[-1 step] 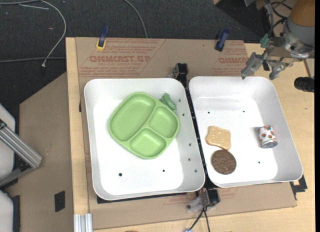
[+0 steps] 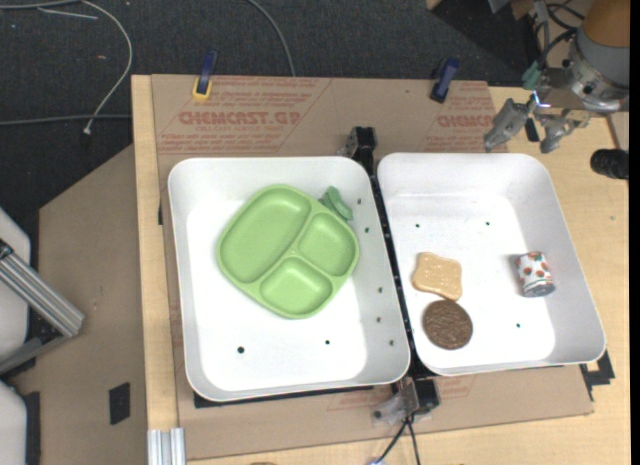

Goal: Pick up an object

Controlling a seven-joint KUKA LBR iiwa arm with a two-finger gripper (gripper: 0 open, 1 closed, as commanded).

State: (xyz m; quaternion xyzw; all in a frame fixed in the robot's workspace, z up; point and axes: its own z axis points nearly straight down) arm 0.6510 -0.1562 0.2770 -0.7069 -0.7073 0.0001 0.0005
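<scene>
Objects worth grabbing all sat in the right bin: small can w/ a red-and-white pattern lying near the right wall, a tan toast-shaped piece toward the left side, and a brown round cookie-looking disc just below the toast, touching it or v close, couldn't tell which. Can was well apart from those two.

Left bin had a green divided plate, 3 compartments, sitting tilted in the upper middle, w/ a small darker green thing tucked at its upper right edge. Too small to say what it was tbh.

Gripper hung above the top right corner of the right bin, over the cardboard past the rim, not over any of the objs. Fingers were spread apart, nothing between them. Orange band of the arm showed at the top right.

Both bins sat side by side on the cardboard sheet, w/ 2 blue clamps on its far edge and a black clip btw the bins at the top
</scene>
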